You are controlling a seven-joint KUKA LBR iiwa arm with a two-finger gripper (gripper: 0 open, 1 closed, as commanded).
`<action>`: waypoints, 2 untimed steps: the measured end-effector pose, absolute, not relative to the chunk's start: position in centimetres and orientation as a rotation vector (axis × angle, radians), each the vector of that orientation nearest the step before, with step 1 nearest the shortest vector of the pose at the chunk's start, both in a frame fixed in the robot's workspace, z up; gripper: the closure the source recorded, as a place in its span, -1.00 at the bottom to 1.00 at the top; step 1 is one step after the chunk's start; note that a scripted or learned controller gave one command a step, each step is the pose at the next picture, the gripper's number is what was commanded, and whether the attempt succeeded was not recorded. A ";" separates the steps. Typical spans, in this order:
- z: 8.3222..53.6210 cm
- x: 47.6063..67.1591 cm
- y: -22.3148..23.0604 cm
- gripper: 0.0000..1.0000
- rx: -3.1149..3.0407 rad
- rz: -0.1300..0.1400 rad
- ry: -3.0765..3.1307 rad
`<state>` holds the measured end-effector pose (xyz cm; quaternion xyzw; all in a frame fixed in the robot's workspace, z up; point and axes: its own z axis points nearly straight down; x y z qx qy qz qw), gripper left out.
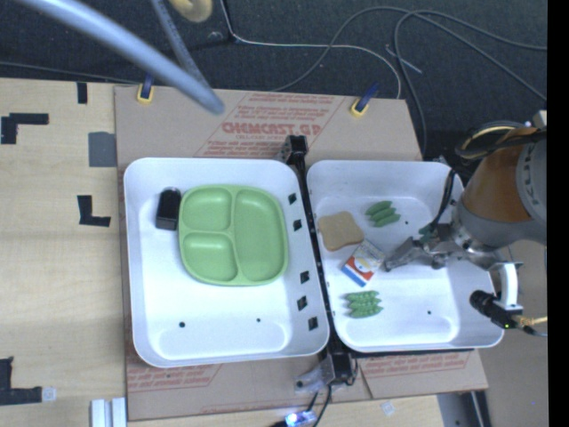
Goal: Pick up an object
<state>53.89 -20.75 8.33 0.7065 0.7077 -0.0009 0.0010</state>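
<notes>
Approach step: the gripper [397,256] is lowered in the right bin [418,174] beside the card [360,266]; finger state cannot be told; a closing descent onto the card is required next

Even, soft overhead light, and the two shallow white plastic bins [373,323] glow brightest, almost washed out. Shadows stay faint under the green sectioned plate [235,235]. A grey tube [116,32] sweeps across the top left, badly blurred. The dark cloth backdrop [427,25] sinks near black. Overall grain is soft, with fine detail smeared.
</notes>
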 end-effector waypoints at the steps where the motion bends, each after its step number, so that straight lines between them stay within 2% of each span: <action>1: 9.6 54.0 -20.8 1.00 2.215 0.000 2.219; 2: 13.9 54.5 -21.0 1.00 2.220 0.000 2.222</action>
